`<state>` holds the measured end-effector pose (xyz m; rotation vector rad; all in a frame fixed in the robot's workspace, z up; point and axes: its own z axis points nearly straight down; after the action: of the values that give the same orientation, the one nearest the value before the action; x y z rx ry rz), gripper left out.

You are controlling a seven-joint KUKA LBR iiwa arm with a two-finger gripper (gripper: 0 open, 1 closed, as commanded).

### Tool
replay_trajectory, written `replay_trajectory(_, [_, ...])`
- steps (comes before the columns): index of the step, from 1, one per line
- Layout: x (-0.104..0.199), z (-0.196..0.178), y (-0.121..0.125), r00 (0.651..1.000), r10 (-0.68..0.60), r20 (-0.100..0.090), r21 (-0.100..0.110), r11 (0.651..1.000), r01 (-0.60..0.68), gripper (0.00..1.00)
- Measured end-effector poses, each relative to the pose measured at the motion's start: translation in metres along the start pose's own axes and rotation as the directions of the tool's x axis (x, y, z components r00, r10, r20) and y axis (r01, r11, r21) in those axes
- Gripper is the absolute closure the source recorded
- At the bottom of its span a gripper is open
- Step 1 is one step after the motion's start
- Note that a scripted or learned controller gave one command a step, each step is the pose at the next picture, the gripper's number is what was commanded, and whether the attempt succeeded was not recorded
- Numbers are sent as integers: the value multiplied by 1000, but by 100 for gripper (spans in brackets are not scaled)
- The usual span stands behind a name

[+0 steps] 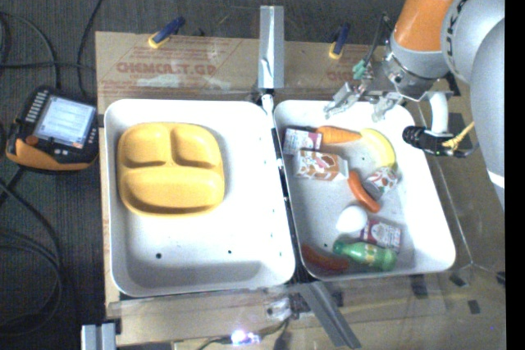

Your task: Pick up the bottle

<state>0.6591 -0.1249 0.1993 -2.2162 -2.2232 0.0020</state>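
Hovering over the far edge of the right bin (439,209), my fingers (363,97) hang spread wide and hold nothing, ready to drop, while the green bottle (367,255) lies on its side at the near wall, well apart from me.
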Motion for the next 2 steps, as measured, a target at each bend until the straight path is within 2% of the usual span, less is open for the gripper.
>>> replay_trajectory(1, [30, 106, -38, 989, 150, 2, 0, 989, -150, 0])
replay_trajectory(2, [29, 92, -172, 976, 216, 0, 4, 976, -216, 0])
